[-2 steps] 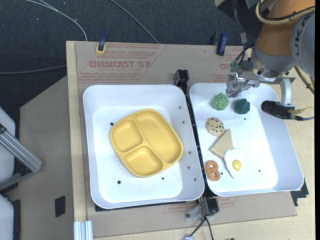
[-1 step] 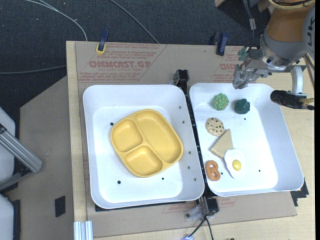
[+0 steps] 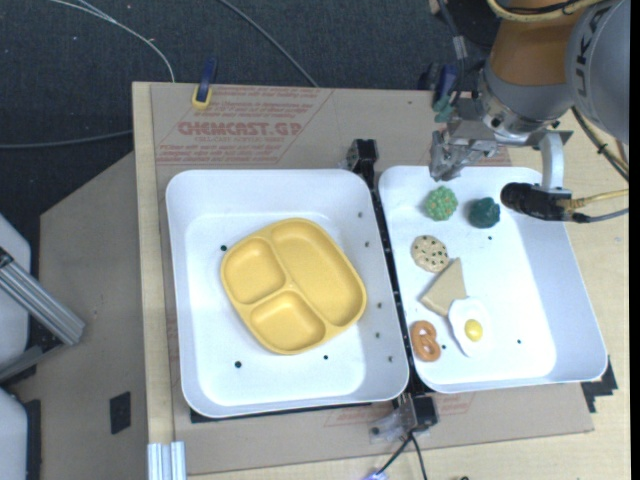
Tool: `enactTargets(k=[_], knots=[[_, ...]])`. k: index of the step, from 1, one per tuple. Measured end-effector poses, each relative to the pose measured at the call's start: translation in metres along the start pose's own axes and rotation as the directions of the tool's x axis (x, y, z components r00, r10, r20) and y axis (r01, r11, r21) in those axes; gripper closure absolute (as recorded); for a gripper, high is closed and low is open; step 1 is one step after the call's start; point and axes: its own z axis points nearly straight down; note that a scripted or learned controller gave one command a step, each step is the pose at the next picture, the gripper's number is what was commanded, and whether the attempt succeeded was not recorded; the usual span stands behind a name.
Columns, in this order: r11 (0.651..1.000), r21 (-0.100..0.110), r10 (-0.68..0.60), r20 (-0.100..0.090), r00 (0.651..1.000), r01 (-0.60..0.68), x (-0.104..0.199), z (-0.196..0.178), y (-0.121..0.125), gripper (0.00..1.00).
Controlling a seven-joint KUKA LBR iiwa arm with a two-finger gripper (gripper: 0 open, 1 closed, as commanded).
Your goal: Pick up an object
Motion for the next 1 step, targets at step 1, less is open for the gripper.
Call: enactTargets(k=[1], knots=[[1.000,0.002,-0.001,-0.001,1.000,0.001,0.0492,0.0074,-0.0001,1.00]])
